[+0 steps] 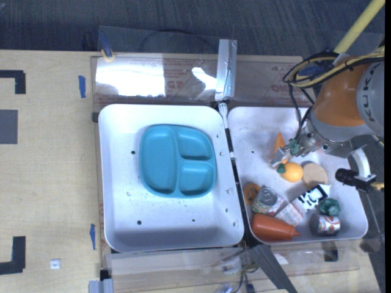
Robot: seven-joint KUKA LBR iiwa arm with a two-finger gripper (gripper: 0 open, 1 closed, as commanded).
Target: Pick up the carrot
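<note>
A: Where is the carrot (275,227)?

B: In the right bin (250,133), against its lower edge, near the lower-left corner; its long axis runs roughly along that edge.

A: And the gripper (285,158)?

B: Mid-bin, beside a yellow fruit (294,172); the carrot lies well apart, towards the lower edge and slightly left; whether the gripper is open or closed cannot be told.

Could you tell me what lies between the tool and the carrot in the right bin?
In the camera view, a small can lies between the tool and the carrot.
</note>
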